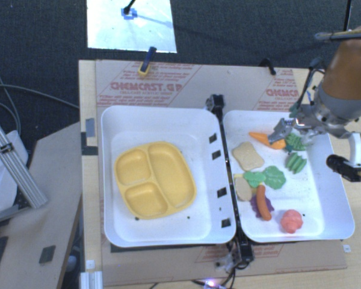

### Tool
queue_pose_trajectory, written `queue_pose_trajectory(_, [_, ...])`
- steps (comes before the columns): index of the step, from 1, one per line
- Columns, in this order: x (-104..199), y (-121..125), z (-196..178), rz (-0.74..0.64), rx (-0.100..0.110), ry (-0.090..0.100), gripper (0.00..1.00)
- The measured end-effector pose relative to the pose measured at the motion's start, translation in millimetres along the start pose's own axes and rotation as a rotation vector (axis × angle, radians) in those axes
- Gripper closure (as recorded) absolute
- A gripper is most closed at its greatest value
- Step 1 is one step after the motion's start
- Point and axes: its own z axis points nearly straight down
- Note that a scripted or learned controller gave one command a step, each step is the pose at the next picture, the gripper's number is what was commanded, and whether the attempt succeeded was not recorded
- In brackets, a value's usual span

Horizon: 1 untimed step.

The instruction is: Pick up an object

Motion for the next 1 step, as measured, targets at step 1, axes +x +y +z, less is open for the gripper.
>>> queue_pose_trajectory(1, [26.3,-5.8,123.0,-0.003,0.008,0.003,0.0])
